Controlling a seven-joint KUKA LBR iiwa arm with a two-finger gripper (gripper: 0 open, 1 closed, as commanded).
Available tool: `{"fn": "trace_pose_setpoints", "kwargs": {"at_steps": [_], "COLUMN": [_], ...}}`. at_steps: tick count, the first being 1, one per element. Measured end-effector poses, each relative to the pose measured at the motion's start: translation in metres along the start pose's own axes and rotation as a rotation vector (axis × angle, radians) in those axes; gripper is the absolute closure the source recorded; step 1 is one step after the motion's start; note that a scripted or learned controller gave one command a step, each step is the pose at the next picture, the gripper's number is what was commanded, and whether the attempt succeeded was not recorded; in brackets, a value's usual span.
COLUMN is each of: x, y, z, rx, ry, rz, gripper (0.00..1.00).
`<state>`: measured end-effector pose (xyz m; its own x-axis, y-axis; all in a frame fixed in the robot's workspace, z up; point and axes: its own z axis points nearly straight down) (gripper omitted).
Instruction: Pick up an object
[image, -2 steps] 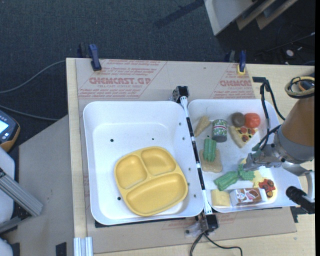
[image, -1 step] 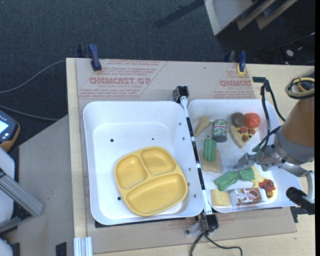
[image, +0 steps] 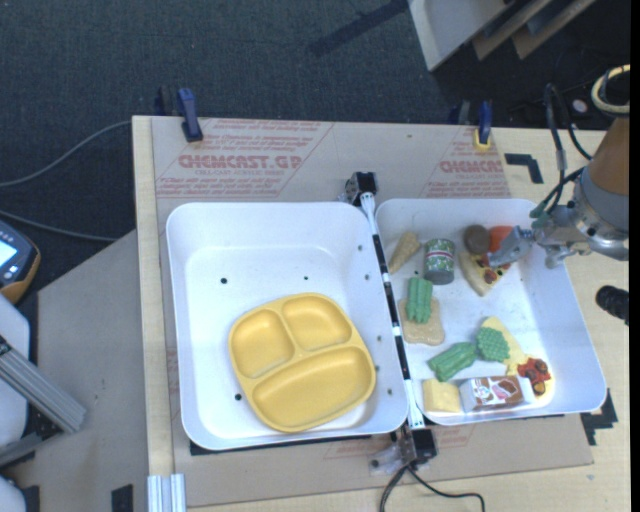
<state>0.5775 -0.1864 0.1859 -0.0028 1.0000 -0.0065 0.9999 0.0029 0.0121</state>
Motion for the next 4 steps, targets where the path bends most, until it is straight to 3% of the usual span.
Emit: {"fn": "trace_pose_setpoints", "kwargs": {"at_steps": [1,2,3,4], "x": [-0.007,-0.027,-0.026,0.04], "y": [0.077,0.088,0.089,0.083], "z": [0.105,0.101,0.091,0.098], "rx": [0.004,0.025,0.022,0.015], "ry": [0.003,0.023,0.017,0.003], "rz": [-0.001,0.002,-0.003,-0.002], "gripper": [0.0,0.0,1.0,1.0]}}
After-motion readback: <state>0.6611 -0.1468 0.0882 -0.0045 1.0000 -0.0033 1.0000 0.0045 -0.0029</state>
